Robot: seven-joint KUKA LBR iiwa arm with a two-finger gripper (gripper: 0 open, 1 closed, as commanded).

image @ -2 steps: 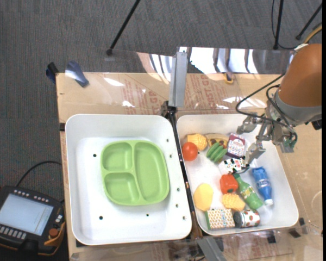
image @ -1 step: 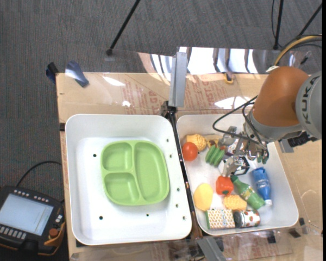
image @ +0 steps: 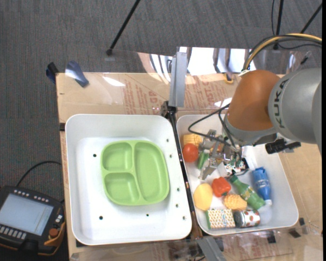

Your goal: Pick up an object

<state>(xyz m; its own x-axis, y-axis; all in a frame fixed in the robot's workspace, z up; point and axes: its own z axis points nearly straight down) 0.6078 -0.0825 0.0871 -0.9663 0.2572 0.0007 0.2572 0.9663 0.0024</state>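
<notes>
- Orange and grey, the arm leans in over the right bin (image: pixel 287 200), with the gripper (image: pixel 209 165) low among the toys there; I judge this the approach step, with nothing picked yet.
- The gripper's fingers (image: pixel 205 171) look spread narrowly, with nothing seen between them.
- Taking the gripper as landmark: the red tomato (image: pixel 189 153) lies just beside it toward the left bin (image: pixel 76 145), the yellow lemon (image: pixel 202 196) just below it, and the red pepper (image: pixel 221 186) below on the arm's side.
- Which toy is meant I cannot tell; the tomato and the lemon lie closest.
- The next move probably calls for a short descent centred on one toy, then a close; crowding may spoil the grip.
- The green divided plate (image: pixel 135 172) sits well apart from the gripper, in the left bin.
</notes>
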